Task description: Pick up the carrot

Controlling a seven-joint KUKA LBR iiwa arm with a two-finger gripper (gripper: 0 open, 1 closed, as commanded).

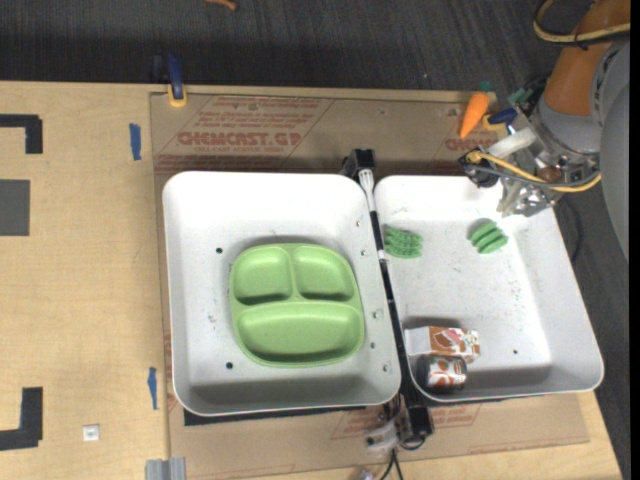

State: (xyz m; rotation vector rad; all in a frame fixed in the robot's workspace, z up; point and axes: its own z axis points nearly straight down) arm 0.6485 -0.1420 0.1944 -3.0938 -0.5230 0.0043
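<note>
Looking down from the fixed camera, the carrot lies on the tabletop just beyond the right bin, outside its far rim. The gripper hangs near it; whether its jaws are spread I cannot tell. Probably a light, stiff, smooth toy, best pinched across its thicker orange middle.

Two white bins before me. One green tray, two green pieces, one carton. One carrot.
</note>
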